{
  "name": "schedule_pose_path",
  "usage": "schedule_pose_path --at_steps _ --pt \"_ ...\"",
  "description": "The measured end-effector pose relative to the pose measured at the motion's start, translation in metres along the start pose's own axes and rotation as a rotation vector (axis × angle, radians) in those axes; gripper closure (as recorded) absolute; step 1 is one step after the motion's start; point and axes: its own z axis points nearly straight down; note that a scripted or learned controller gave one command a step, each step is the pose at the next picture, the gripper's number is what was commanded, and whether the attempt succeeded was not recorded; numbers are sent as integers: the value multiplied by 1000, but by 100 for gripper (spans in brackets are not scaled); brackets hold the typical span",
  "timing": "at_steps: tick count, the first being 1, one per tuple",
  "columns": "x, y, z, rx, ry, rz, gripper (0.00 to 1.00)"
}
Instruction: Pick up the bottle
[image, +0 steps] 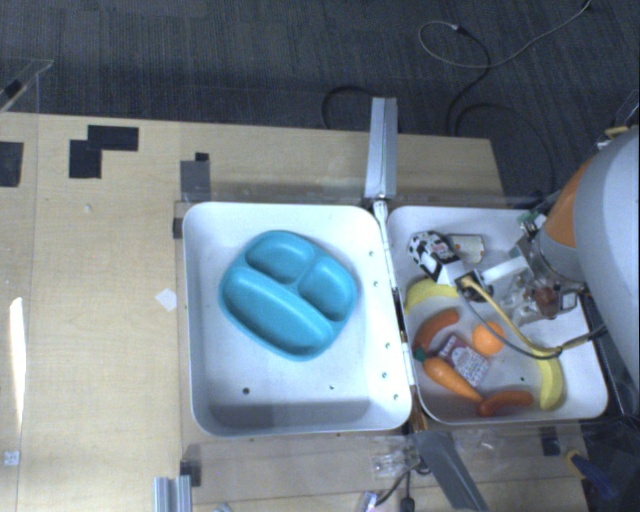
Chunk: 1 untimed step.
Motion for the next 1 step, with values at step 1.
schedule_pose_path --at_steps 1 --pt "64 55 3 -1 -3 -78 100"
